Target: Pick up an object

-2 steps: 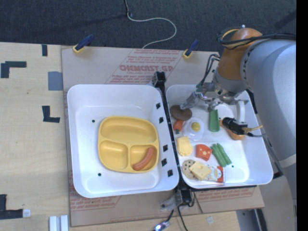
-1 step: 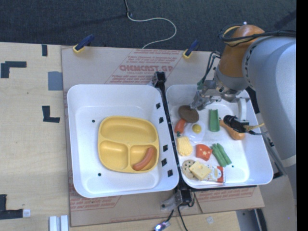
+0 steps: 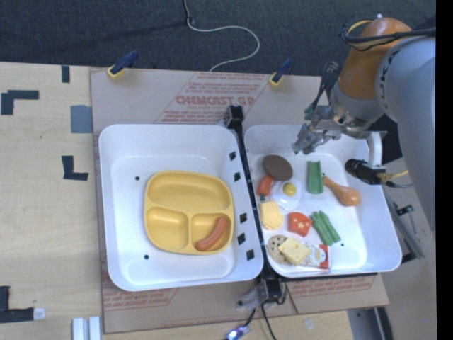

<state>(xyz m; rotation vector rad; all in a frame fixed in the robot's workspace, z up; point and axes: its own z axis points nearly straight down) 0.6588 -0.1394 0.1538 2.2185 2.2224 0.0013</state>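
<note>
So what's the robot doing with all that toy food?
The robot arm is reaching over the right bin, where toy food lies, like a brown patty, a fried egg and a chicken drumstick. Its tool hangs near the bin's back edge. A sausage sits in the yellow plate in the left bin.

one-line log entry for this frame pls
phase: approach | end effector: above right bin rear, nothing seen held | nearest: brown patty | yellow tray: holds sausage, left bin

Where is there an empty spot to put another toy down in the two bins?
Left bin: bare floor all around the yellow plate, widest along the back wall. The plate's two compartments beside the sausage are free. Right bin: crowded with food; bare patch only at the back, near the gripper.
</note>
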